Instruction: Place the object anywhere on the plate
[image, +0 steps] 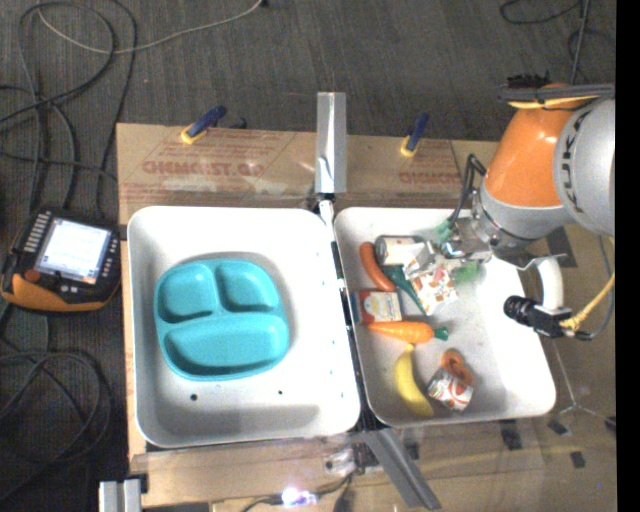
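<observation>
A turquoise divided plate (224, 317) lies in the left bin (150, 400), with nothing on it. The right bin (520, 370) holds the loose objects: a red sausage (371, 265), a small can (398, 248), a white carton with red print (433, 285), a red packet (378, 304), a carrot (400, 329), a banana (409, 384) and a crumpled can (451, 383). My gripper (458, 247) hangs low over the back of the right bin, just above and to the right of the carton. I see nothing clearly held in it.
A metal divider post (331, 150) stands between the bins at the back. A teach pendant (65, 258) lies on the floor to the left. Two clamps (203, 122) (414, 132) grip the cardboard's far edge. The arm's grey and orange body (545, 160) looms over the right bin's back corner.
</observation>
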